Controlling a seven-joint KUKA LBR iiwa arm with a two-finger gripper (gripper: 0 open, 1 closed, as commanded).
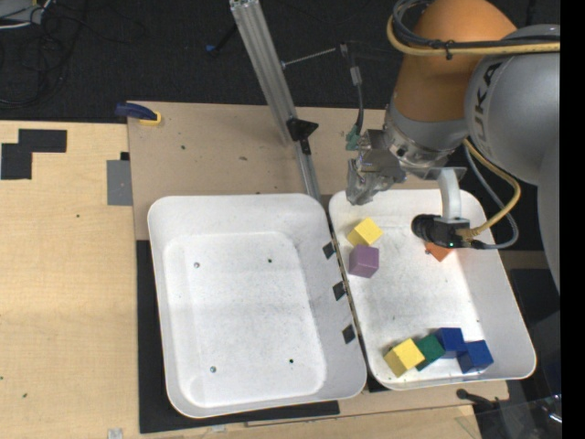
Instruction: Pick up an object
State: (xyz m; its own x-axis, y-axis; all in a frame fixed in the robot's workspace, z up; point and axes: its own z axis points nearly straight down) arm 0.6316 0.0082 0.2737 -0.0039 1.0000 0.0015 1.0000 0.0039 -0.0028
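Observation:
My gripper [366,190] hangs over the far left corner of the right bin [416,300], just above and behind a yellow block [366,232]. A purple block [364,261] lies right in front of the yellow one. An orange block [441,253] sits to the right, partly hidden under a black part of the arm. At the bin's near edge lie a second yellow block [403,357], a green block [430,348] and two blue blocks [450,339] [473,356], packed close together. I see nothing held in the gripper.
The left bin [247,309] stands beside the right one, with black clips [336,273] along the shared edge. A slanted aluminium rail [270,71] rises behind the bins, close to the gripper. Cables loop around the arm's wrist.

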